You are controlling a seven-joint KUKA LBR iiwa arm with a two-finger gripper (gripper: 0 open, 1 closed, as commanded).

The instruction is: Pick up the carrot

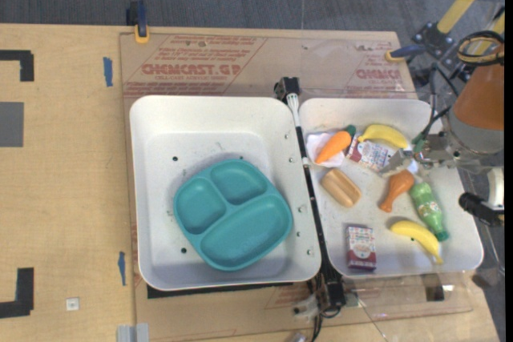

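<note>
The carrot (334,146) is orange with a green tip and lies in the right bin (469,256), near its upper left corner and next to a white wrapper. My gripper (403,162) comes in from the right and hangs low over the middle of that bin. It is between a yellow banana (385,136) and an orange drumstick (395,191), roughly a carrot's length to the right of the carrot. Nothing shows held in it.
The right bin also holds a snack packet (371,158), a bread roll (341,188), a green bottle (429,209), a second banana (417,237) and a small red box (361,246). A teal divided plate (232,212) lies in the left bin (152,172).
</note>
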